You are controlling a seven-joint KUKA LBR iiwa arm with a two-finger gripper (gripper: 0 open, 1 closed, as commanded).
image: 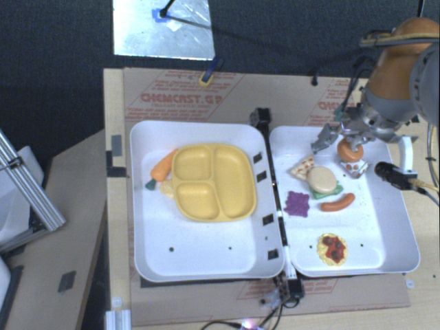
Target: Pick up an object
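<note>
1. The job is to lift one object, and judging by the layout the reach-and-descend step is in hand: the arm (pixel 402 60) leans in over the far part of the right bin (pixel 395 243), with nothing lifted yet.

2. I take the burger (pixel 322 180) in the right bin as the landmark. Just beyond it and to its right sits a small orange-and-white toy (pixel 351 152), the most likely target, since the claw (pixel 342 137) is right above it.

3. Other pieces around the burger: a pizza slice (pixel 302 167) touching its left side, a sausage (pixel 337 202) just in front and to the right, a purple piece (pixel 297 203) in front and to the left, and a small round pizza (pixel 332 248) well in front, near the bin's front wall.

4. Well to the left of the burger, in the left bin (pixel 151 253), lies a yellow divided plate (pixel 210 182) with a carrot (pixel 163 166) against its left edge.

5. The claw: one grey finger juts out to the left and the other seems to sit close to the orange toy, so the fingers look spread apart. Nothing is visibly clamped between them; I cannot tell whether a finger touches the toy.

6. The next move, in my judgement, calls for centring the toy between the fingers, going down a little more, then closing before any lift. The toy is small and rounded, so it may slip sideways.
</note>
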